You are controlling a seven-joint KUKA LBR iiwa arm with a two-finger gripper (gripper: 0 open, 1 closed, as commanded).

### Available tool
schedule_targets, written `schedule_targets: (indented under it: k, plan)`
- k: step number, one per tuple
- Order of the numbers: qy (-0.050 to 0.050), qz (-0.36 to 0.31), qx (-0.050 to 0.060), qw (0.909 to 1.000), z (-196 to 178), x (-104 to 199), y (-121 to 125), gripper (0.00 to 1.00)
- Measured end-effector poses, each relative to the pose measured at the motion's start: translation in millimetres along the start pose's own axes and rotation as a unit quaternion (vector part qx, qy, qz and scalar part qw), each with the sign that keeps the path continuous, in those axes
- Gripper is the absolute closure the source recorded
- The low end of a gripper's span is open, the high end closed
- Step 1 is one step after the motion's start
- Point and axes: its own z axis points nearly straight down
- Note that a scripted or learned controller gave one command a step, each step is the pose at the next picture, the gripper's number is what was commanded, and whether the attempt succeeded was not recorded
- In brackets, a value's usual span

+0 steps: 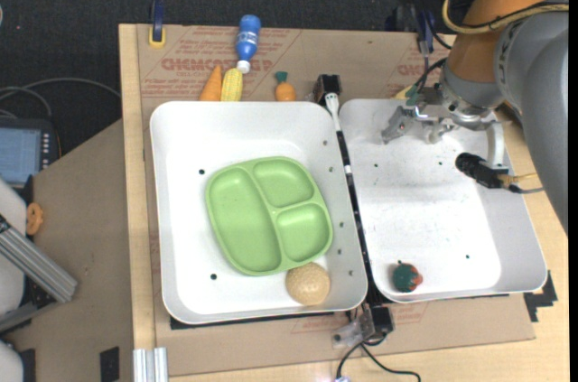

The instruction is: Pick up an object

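Observation:
A small red toy fruit with a green top (406, 277) lies near the front edge of the right bin (506, 236). In the left bin (181, 145) sits a green divided plate (268, 213), and a tan round ball (308, 283) rests against its front rim. My gripper (412, 133) hangs over the far left part of the right bin, well behind the red fruit. Its grey fingers (391, 129) are spread open with nothing between them.
Behind the left bin, on the cardboard, lie a blue-and-white bottle (246, 41), a corn cob (232, 84), an orange carrot (211, 85), a small carrot (284, 88) and a black clip (327, 87). A black cable connector (479, 168) hangs over the right bin.

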Motion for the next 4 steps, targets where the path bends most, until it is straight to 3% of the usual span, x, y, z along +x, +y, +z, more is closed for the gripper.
schedule_targets:
  k: [1, 2, 3, 4]
  plan:
    - [0.002, -0.002, 0.004, 1.0000, 0.0, 47.2, -8.8, 0.00]
    - [0.000, 0.000, 0.000, 1.0000, 0.1, 6.5, -0.3, 0.00]
    - [0.002, -0.002, 0.003, 1.0000, 0.0, 40.3, -0.7, 0.00]
    - [0.002, 0.000, 0.005, 1.0000, 0.3, 41.7, -43.9, 0.00]
